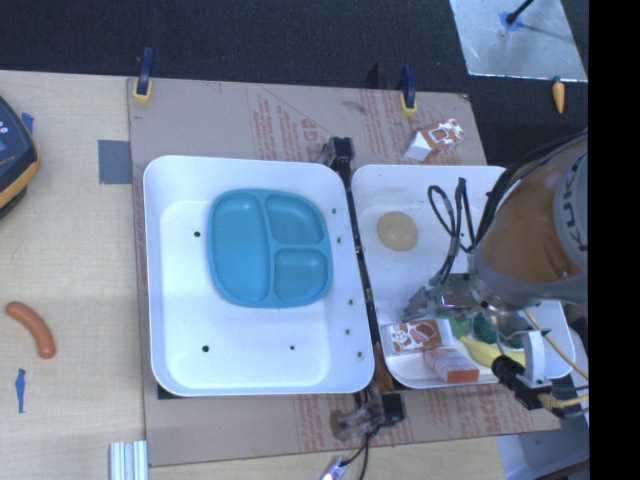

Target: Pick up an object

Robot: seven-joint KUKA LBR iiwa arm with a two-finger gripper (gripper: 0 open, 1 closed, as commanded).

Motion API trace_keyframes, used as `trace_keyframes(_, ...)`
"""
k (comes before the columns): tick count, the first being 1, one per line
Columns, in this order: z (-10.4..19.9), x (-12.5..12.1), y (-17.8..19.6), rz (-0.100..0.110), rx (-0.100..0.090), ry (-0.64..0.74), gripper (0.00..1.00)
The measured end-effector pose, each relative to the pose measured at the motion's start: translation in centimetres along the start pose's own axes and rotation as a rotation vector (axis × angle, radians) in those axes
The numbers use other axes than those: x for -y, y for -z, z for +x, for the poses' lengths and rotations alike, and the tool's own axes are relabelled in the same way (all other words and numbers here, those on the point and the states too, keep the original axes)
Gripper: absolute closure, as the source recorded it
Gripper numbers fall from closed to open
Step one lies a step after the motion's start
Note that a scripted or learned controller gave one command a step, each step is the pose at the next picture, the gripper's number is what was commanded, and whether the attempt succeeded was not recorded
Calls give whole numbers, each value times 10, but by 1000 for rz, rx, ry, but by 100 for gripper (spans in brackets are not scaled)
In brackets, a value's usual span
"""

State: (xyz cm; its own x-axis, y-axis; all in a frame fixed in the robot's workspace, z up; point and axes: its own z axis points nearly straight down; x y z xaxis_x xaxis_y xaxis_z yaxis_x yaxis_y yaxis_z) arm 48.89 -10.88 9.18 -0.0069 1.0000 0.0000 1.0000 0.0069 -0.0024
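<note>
Candidate objects are all in the right bin: a small brown-and-white carton near the front left, an orange-ended packet just in front of it, something yellow and something green beside them, half under the arm. A tan round disc lies apart toward the back of that bin. Pincer is down among the front clutter, just above the carton; can't tell its state, wrist and cables cover it. Arm body blocks the bin's right half. Left bin holds a blue divided plate. Outside the bins on the surface: another small carton behind the right bin, a sausage far left, a dark device at the left edge.
</note>
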Motion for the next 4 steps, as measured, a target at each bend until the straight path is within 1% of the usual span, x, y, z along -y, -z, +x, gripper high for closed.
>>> trace_keyframes(1,-42,13,0,0,-1,-4,0)
trace_keyframes(2,-22,-72,0,-2,-1,-3,0)
trace_keyframes(3,-69,4,44,0,0,-5,0)
trace_keyframes(4,-41,-34,0,0,1,-1,0)
